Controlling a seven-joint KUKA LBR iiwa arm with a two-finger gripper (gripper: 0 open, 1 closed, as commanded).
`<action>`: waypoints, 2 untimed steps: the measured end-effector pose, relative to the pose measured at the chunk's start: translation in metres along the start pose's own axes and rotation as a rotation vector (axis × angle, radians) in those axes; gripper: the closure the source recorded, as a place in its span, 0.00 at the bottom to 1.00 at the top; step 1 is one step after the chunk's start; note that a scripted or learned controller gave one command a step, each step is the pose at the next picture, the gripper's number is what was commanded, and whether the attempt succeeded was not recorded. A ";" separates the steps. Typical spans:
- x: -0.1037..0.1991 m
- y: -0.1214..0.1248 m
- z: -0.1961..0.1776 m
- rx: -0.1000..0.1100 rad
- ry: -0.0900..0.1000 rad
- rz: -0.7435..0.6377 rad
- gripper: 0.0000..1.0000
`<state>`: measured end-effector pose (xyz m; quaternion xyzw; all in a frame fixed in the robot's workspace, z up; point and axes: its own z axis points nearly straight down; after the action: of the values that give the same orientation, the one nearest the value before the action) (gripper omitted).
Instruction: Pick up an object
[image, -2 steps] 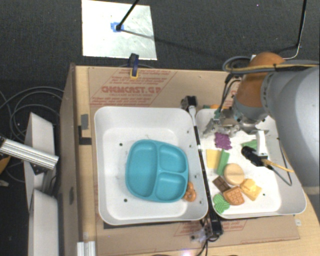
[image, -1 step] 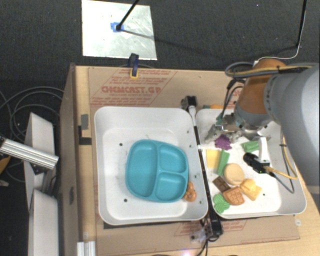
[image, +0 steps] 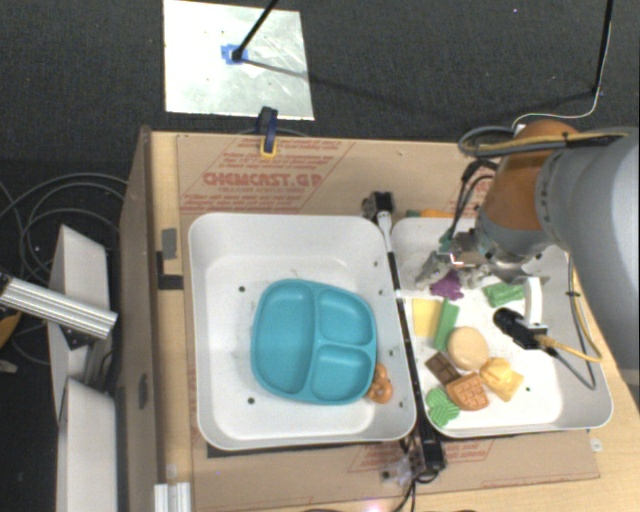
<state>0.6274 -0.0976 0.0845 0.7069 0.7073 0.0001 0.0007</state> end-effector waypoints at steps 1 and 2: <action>0.000 0.001 -0.011 -0.004 0.000 -0.002 1.00; -0.029 -0.028 -0.080 0.000 0.000 0.001 1.00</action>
<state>0.5991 -0.1268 0.1646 0.7074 0.7068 0.0004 0.0008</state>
